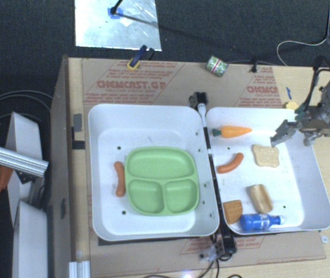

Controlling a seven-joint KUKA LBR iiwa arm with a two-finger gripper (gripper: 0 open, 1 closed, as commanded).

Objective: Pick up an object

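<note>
The right bin (318,198) holds several toy foods: an orange carrot (233,131) at the back, a red sausage (230,163), a pale bread slice (266,156), a tan bread roll (260,198), a brown cracker (233,209) and a blue bottle (260,221) at the front. My gripper (295,136) hangs over the back right of this bin, just right of and above the bread slice. Its fingers are spread, with nothing between them.
The left bin (104,155) holds a green divided plate (162,180) and another red sausage (118,178) on the plate's left. A small green can (216,66) and a clip (137,58) lie on the cardboard behind the bins. Cables trail at the right and left.
</note>
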